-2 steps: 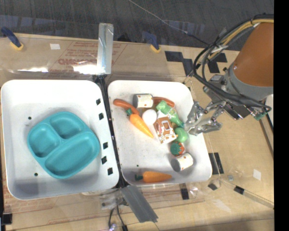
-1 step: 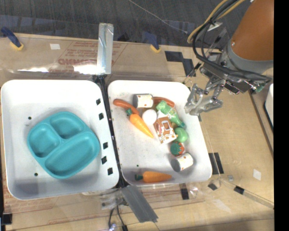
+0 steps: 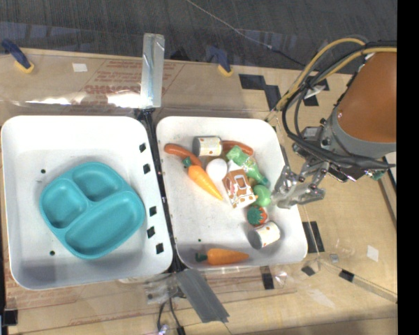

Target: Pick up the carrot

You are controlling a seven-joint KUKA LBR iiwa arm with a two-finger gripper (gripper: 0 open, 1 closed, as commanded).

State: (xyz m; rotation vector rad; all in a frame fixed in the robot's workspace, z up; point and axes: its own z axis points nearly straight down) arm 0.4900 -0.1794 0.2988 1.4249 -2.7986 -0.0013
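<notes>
An orange carrot (image 3: 206,181) with a green top lies aslant in the middle of the right bin (image 3: 216,121), touching a white egg (image 3: 216,167). A second carrot (image 3: 225,257) lies flat along that bin's front wall. My gripper (image 3: 291,189) hangs over the bin's right rim, to the right of the toy pile and apart from both carrots. Nothing shows in its grasp.
Packed round the middle carrot are a small can (image 3: 208,146), a sausage (image 3: 176,150), a printed packet (image 3: 239,188), green toys (image 3: 241,161), a red fruit (image 3: 258,216) and a tipped cup (image 3: 264,235). The left bin (image 3: 28,138) holds a teal divided plate (image 3: 91,208).
</notes>
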